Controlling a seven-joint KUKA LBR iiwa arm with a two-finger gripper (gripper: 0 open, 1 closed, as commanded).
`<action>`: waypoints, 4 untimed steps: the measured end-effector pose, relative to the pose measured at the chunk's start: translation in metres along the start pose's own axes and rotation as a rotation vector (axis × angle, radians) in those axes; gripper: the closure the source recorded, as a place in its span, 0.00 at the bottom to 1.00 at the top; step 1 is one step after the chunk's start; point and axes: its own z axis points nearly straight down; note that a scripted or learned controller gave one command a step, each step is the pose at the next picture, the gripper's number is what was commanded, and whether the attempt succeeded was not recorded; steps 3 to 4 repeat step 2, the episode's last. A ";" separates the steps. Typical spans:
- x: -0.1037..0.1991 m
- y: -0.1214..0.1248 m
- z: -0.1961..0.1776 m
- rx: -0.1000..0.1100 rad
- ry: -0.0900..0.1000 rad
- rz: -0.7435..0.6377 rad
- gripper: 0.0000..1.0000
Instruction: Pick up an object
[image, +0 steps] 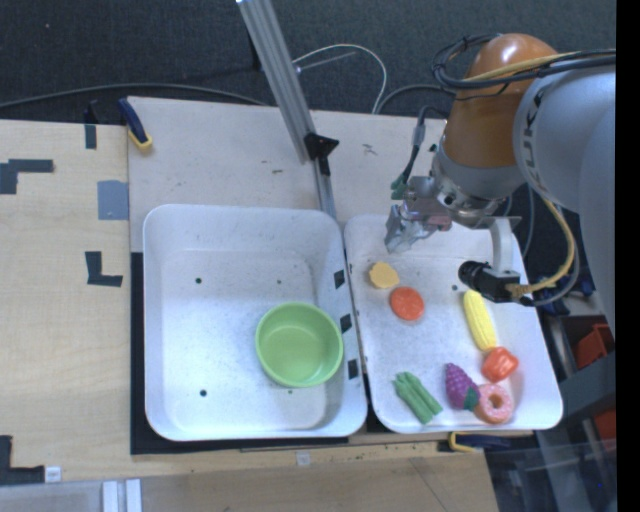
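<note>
I'm hanging the gripper (402, 238) over the right bin's (535, 395) far end, nothing between its fingers; their spread I cannot tell. Just beside it I'm eyeing the yellow piece (383, 275), the orange ball (407, 304) beyond. It's small and rounded, so it's probably squirting sideways if I close off-centre.

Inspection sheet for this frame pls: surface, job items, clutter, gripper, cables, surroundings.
Surface: left bin and right bin side by side on bench.
Job's things: green bowl in left bin; in right bin yellow piece, orange piece, corn, green vegetable, grapes, donut, red-orange piece.
Clutter: nothing seen.
Grippers: gripper over right bin's far edge, above yellow piece, holding nothing.
Cables: white cable behind bins.
Surroundings: tape marks on wood.
</note>
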 end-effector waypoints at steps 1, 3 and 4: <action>0.047 -0.017 -0.006 -0.001 0.001 -0.002 1.00; 0.097 -0.032 -0.011 0.000 0.000 -0.002 1.00; 0.097 -0.032 -0.011 0.000 0.000 -0.002 1.00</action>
